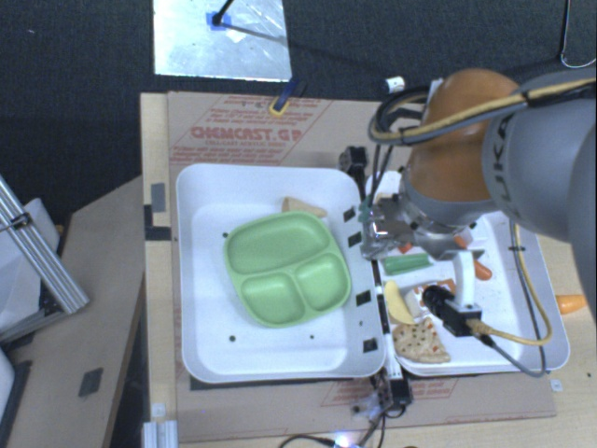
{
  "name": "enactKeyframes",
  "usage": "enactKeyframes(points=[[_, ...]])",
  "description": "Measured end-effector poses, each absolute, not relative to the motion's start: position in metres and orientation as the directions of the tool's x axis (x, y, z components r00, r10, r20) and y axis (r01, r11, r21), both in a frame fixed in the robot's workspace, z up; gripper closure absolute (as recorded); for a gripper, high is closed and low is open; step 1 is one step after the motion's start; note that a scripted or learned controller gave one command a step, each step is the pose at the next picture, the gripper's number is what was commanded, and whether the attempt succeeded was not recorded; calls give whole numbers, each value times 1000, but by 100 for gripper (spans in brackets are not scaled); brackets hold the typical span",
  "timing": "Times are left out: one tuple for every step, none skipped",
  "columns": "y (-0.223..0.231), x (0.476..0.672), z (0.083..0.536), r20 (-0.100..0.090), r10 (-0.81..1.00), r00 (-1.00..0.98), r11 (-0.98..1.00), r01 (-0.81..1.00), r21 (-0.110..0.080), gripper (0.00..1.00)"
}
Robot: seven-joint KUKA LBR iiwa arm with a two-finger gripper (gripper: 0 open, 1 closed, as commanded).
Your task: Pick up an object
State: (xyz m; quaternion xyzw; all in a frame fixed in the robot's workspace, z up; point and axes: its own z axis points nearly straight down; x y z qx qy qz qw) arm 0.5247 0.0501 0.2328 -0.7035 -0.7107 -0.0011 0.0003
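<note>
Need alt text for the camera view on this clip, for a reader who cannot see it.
A grey arm with an orange band reaches from the right, low over the right bin, where toy food lies: a green piece, a cracker-like slice and a yellow wedge. The left bin holds a green divided tray with a tan piece behind it.

A single fixed camera looks down at a slant on the worktop, taking in both white bins: the left bin lies fully in view near the centre, while the right bin sits toward the right side. The arm enters from the right, close to the lens, and covers much of that bin. Dark floor fills the far side, perhaps well below worktop level.
</note>
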Motion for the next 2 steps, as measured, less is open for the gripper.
enactKeyframes(points=[[51,520,230,0,1000,-6,6,1000,1,100],[53,534,216,-1,1000,-6,6,1000,1,100]])
